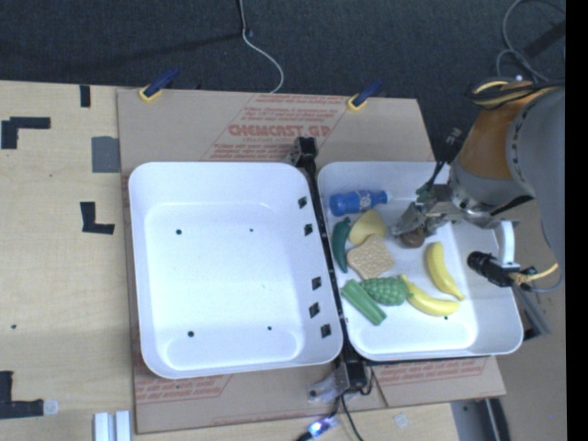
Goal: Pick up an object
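Note:
The right bin [496,338] holds several toy items: a blue bottle [356,200], a pale yellow piece [367,224], a tan cracker [370,259], a dark green cucumber [341,243], a bumpy green vegetable [386,289], a light green stick [364,302] and two yellow bananas [442,268] [432,302]. My gripper [412,231] is low in the upper middle of this bin, over a small brown object [414,238], just right of the pale yellow piece. I cannot make out how the gripper stands on it.
The left bin [152,246] lies beside the right one, with a black divider with clips [317,246] between them. Both rest on a cardboard sheet [266,127]. The arm's grey body and orange band [487,141] overhang the right bin's upper right corner.

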